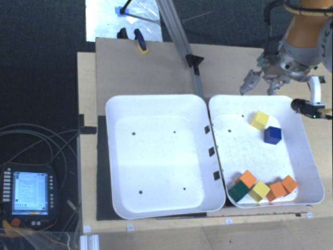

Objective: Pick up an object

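My gripper (261,85) hangs above the far rim of the right bin (307,155), its two fingers spread open with nothing between them. Below and slightly in front of it, inside that bin, lie a yellow cube (259,120) and a blue cube (272,135) side by side. Along the bin's near wall sits a cluster: an orange cube (248,179), a green cube (238,191), a second yellow cube (258,190), and two more orange cubes (282,187).
The left bin (156,155) stands beside the right one, joined by black clips (212,151). A slanted metal pole (177,27) crosses the bench behind the bins. A teach pendant (28,194) and cables lie on the floor at left.
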